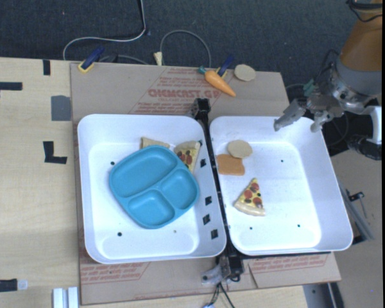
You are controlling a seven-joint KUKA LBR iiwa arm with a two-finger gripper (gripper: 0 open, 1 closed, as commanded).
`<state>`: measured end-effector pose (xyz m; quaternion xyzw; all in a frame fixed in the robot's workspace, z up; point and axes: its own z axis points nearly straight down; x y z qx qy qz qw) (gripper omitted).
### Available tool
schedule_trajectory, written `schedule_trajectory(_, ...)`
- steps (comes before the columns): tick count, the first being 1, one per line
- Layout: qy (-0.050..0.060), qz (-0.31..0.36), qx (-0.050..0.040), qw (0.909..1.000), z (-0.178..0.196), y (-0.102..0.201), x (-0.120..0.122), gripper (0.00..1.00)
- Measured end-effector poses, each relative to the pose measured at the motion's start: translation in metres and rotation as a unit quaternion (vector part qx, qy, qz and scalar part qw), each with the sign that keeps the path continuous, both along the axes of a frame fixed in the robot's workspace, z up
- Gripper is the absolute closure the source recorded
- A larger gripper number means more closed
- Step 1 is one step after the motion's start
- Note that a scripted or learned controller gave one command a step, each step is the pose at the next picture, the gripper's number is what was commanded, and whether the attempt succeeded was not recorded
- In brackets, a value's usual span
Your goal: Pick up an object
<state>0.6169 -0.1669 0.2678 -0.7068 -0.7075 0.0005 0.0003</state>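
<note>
White bins, two, side by side on a cardboard sheet over the wood bench. Left bin: blue tray with three compartments, sitting tilted near the middle; a pizza slice and a tan piece poke out from under its far edge. Right bin: round cookie touching an orange-brown slab just below it, both near the left wall; a second pizza slice lies apart, toward the middle. Outside the bins, on the cardboard's far edge: carrot and a beige disc, close together. Gripper hangs over the right bin's far right corner, fingers spread wide, nothing between them, well apart from every item in the bin. Arm comes in from the right, orange band showing. Cables loop across the dark floor beyond the bench.
</note>
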Motion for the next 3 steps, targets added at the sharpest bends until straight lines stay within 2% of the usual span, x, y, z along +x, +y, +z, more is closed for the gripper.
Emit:
schedule_trajectory(1, 0.006, 0.001, 0.0014, 1.0000, -0.182, 0.031, -0.003, 0.00)
schedule_trajectory(2, -0.002, 0.002, -0.0004, 1.0000, -0.183, 0.052, 0.051, 0.00)
schedule_trajectory(3, -0.002, 0.001, -0.0007, 1.0000, -0.172, 0.051, 0.050, 1.00)
